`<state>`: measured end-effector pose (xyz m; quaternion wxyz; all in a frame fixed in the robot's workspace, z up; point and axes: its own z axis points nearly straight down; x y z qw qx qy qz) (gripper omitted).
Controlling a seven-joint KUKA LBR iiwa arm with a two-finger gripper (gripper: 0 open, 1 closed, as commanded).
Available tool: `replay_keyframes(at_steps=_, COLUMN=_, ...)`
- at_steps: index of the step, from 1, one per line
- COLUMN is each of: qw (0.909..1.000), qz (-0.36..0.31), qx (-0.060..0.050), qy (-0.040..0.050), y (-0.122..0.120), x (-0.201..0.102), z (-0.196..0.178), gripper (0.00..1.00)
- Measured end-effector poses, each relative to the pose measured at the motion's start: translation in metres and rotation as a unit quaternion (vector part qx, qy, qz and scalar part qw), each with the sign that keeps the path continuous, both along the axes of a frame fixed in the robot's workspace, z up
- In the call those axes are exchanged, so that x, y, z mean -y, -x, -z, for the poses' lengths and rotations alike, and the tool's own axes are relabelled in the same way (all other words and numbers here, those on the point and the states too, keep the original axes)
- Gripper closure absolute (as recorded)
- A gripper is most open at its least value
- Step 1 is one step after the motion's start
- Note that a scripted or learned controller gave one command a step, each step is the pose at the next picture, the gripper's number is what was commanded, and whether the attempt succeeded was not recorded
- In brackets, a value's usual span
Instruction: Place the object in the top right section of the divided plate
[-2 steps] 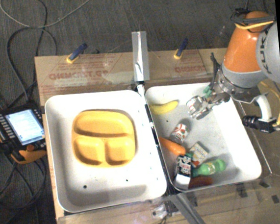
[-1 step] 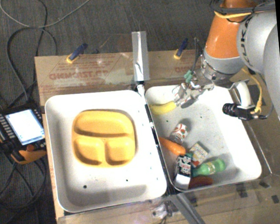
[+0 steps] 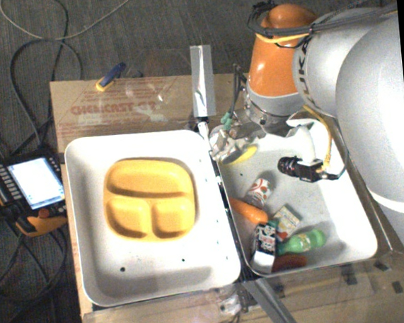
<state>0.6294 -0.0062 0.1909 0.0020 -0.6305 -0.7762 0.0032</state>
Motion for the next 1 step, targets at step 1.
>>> replay_keyframes(at_steps=1, qw=1.0, qz=0.0, qx=0.001, qy=0.0001, y=0.0065, x=-0.0758, z=-0.0877, gripper=1.0)
